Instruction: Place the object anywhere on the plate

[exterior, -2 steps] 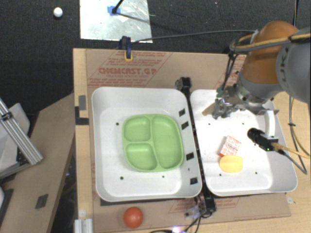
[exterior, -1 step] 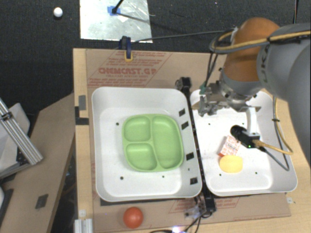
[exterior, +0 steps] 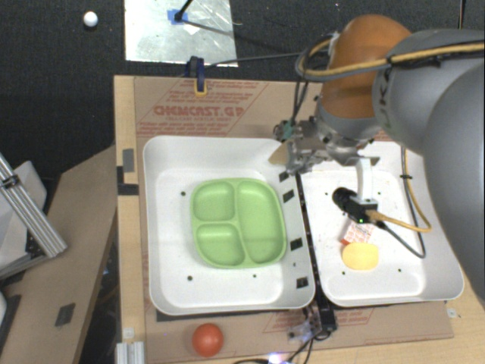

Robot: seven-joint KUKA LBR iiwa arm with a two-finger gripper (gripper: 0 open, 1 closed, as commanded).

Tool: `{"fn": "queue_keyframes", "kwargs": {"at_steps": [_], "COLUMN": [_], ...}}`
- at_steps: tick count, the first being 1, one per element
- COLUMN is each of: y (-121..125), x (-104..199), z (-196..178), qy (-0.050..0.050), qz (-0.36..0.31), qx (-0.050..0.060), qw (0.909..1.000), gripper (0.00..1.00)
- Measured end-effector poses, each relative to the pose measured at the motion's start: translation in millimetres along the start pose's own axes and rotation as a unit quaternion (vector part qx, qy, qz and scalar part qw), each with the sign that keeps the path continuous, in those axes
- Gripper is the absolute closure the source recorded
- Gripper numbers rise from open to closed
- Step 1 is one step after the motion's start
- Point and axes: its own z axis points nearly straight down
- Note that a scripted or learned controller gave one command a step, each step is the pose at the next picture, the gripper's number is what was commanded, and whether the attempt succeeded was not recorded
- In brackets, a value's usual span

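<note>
Reaching in from three o'clock, my arm (exterior: pixel 424 89) hangs over the right bin (exterior: pixel 409 275), the claw (exterior: pixel 297 152) at that bin's eleven o'clock corner, beside the left bin (exterior: pixel 167 203). I cannot tell whether the claw is open or closed. The plate (exterior: pixel 239 222) lies mid left bin. The yellow lump (exterior: pixel 361 257) sits at the right bin's six o'clock. A red ball (exterior: pixel 207 339) rests on the counter (exterior: pixel 91 233) at the plate's seven o'clock.

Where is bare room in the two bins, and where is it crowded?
Left bin: bare floor borders the green plate, widest along the left wall and front edge; the plate's compartments hold nothing. Right bin: free at the front right corner; crowded around the yellow object and under the arm.
</note>
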Motion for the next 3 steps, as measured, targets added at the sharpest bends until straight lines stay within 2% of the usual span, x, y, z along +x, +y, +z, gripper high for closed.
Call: {"fn": "queue_keyframes", "kwargs": {"at_steps": [1, 2, 3], "y": [10, 8, 2], "x": [57, 115, 156], "z": [-7, -14, 10], "qy": [0.000, 0.000, -0.001], "qz": [0.000, 0.000, 0.001], "qx": [0.000, 0.000, 0.002], "qw": [1.0000, 1.0000, 1.0000], "gripper": [1.00, 1.00, 1.00]}}
